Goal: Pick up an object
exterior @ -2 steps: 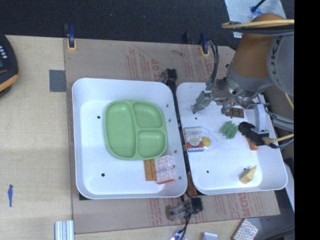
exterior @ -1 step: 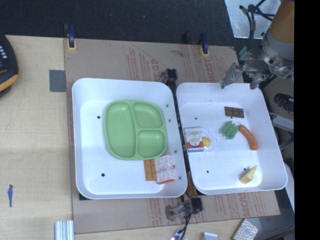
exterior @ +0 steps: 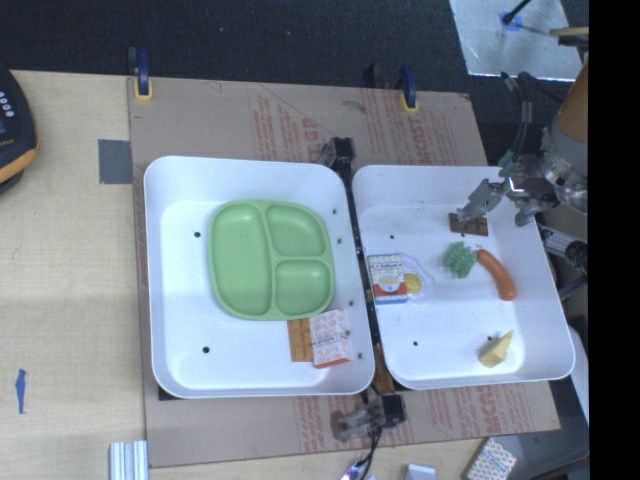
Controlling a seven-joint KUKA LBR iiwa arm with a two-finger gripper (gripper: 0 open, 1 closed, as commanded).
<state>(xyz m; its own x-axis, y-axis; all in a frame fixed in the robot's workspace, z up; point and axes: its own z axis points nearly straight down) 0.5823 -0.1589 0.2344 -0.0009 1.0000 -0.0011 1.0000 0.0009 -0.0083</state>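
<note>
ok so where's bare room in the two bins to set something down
Left bin: bare strips left of and above the green plate. Right bin: bare floor near the front between the packet and cheese wedge. Crowded around the broccoli, sausage and gripper.

Looks like a robotics lab: cardboard sheet [exterior: 300,128] clamped to the surface [exterior: 70,268] with blue clamps [exterior: 141,73], two white bins [exterior: 165,268], toy food.

Wooden bench [exterior: 70,268], dark floor [exterior: 280,18]
</note>
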